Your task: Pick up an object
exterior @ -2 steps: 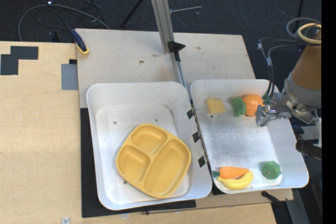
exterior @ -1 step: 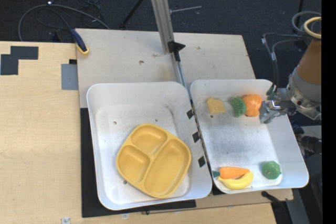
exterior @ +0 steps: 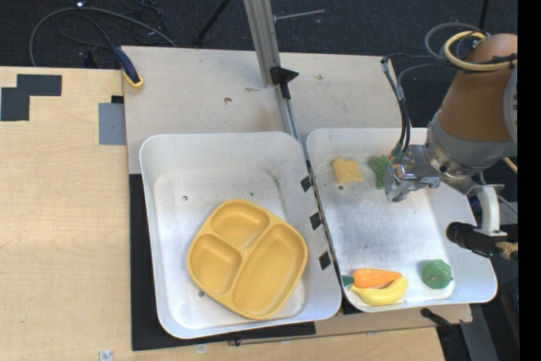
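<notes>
Your grey-and-orange arm (exterior: 478, 110) reaches in from the right, wrist bent down over the right shallow white plastic bin (exterior: 372, 228). The metal two-finger gripper (exterior: 402, 179) sits low near the bin floor — can't tell how wide it's set or whether it has anything. Just left of it: a small green leafy piece (exterior: 380, 167), touching or nearly, then a pale yellow spongy block (exterior: 347, 172). Well below the gripper — glossy orange carrot (exterior: 374, 277) on a yellow banana (exterior: 385, 293), with a round green fruit (exterior: 436, 273) beside them. Far left, a yellow three-compartment plastic tray (exterior: 247, 257) lies in the left white bin (exterior: 169, 182).
</notes>
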`<state>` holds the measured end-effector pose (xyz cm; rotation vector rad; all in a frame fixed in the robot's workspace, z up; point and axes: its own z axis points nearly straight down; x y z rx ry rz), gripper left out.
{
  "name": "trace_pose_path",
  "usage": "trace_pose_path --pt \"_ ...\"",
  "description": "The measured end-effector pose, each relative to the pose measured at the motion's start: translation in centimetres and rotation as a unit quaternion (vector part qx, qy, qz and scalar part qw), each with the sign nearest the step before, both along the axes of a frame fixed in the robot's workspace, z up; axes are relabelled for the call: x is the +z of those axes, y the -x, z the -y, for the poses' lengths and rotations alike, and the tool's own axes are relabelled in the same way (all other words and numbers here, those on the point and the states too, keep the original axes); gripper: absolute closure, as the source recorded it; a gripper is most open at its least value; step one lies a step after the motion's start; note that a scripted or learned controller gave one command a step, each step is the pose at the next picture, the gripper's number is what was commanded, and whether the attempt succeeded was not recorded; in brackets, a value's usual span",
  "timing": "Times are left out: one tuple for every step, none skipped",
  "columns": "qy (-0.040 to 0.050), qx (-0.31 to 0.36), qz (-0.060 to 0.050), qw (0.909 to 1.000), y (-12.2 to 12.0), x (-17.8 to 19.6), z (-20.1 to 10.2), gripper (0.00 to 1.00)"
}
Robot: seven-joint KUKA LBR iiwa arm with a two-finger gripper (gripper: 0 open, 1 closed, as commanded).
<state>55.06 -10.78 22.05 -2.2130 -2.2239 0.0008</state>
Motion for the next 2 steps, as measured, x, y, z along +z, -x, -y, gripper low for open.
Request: trace_pose_path --pt "0.0011 0.0 0.001 1.0 -0.7 0.9 -5.9 1.0" --pt "0.0008 0.0 0.001 1.0 -1.0 1.5 -10.5 1.0"
